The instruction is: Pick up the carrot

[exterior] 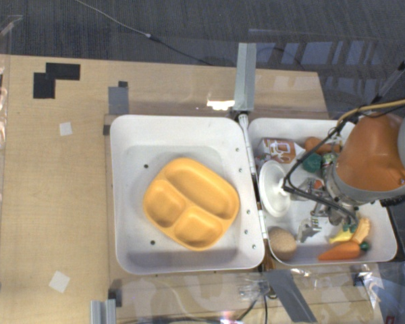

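The hand (315, 227) hangs in the right bin (385, 252), near the carrot (339, 251); its opening cannot be told.

Toys (356, 232) crowd carrot (339, 251); left bin (121, 181) roomy.

grey arm (399, 155), orange band, black cables

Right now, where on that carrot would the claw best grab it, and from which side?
Probably across the thick middle of the carrot, coming straight down from above. It lies flat along the right bin's front wall, so fingers should straddle its narrow width; banana and corn crowd behind it.
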`<control>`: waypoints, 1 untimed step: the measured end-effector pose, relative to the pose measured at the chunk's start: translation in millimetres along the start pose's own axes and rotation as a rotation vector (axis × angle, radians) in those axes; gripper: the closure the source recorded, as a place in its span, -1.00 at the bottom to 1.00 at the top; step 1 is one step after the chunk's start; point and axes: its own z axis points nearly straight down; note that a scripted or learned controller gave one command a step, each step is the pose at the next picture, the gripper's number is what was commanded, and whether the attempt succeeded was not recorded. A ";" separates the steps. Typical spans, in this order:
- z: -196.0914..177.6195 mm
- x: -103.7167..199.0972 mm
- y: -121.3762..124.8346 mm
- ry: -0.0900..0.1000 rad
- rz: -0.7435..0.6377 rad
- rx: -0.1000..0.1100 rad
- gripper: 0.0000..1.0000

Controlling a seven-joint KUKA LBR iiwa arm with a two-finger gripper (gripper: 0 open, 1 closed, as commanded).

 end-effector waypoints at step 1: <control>-47.3 -126.2 -2.7 0.002 0.124 -0.002 -1.00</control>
